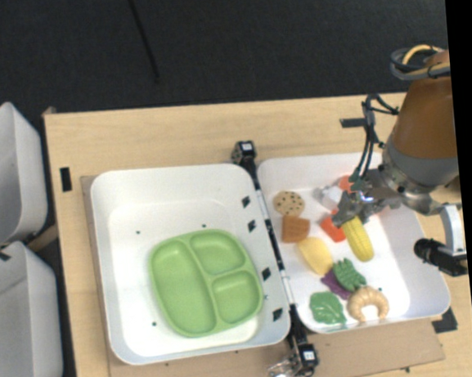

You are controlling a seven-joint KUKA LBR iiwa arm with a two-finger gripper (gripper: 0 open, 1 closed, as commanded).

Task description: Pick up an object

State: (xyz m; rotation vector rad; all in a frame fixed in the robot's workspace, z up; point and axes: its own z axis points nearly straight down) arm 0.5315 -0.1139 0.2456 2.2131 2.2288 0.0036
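Fingers (354, 208) hover just above the yellow corn cob (358, 239).

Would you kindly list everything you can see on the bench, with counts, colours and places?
Bins: two, white, side by side on the wooden bench.
Divided plate: one, light green, three compartments, in the left bin.
Cookie: one, tan with dark spots, right bin, far left part.
Bread piece: one, orange-brown, just below the cookie.
Lemon: one, pale yellow, middle of right bin.
Corn cob: one, yellow, right of the lemon.
Orange piece: one, beside the corn, partly under the tool.
Purple and green vegetable: one, below the lemon.
Green leaf: one, near edge of right bin.
Pretzel: one, tan, right of the leaf.
Arm: one, grey and orange, from the right.
Tool: one, dark, over the corn.
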